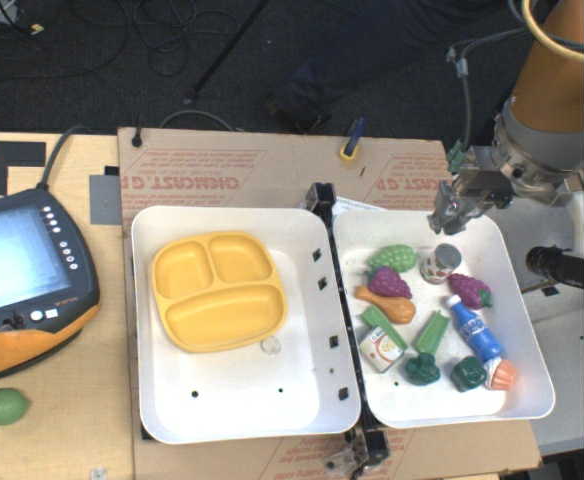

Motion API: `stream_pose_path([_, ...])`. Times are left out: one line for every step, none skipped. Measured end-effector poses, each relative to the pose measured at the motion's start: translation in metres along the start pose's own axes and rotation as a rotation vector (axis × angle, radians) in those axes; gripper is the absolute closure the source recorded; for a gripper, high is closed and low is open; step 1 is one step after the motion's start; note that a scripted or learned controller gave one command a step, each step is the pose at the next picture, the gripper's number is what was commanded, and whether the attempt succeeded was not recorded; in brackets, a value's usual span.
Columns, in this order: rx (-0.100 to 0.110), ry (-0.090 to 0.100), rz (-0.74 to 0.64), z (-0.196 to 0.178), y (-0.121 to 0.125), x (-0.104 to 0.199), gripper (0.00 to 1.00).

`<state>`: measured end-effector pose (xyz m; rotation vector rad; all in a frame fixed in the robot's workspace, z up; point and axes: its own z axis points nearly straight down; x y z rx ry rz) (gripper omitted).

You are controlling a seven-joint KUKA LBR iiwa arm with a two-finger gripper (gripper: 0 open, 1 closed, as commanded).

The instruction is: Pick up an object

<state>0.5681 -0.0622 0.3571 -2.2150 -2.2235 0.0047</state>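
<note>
- My tool hangs over the far corner of the right bin; I can't tell how it is set or whether it grips anything.
- Just below it stands a small can, the nearest pick.
- Purple grapes and a blue bottle crowd beside the can; I could nudge them or clip the bin wall.

A yellow divided plate lies in a white bin. The other white bin holds purple grapes, a blue bottle, a green block and an orange drumstick.
</note>
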Motion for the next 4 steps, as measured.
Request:
stream_pose_path([-0.022,0.002,0.000,-0.176,-0.071,0.031,1.00])
stream_pose_path([0.015,0.001,0.008,-0.027,-0.095,-0.017,1.00])
stream_pose_path([-0.009,0.001,-0.005,-0.103,-0.086,0.060,1.00])
stream_pose_path([0.009,0.000,-0.004,0.009,-0.093,0.147,1.00])
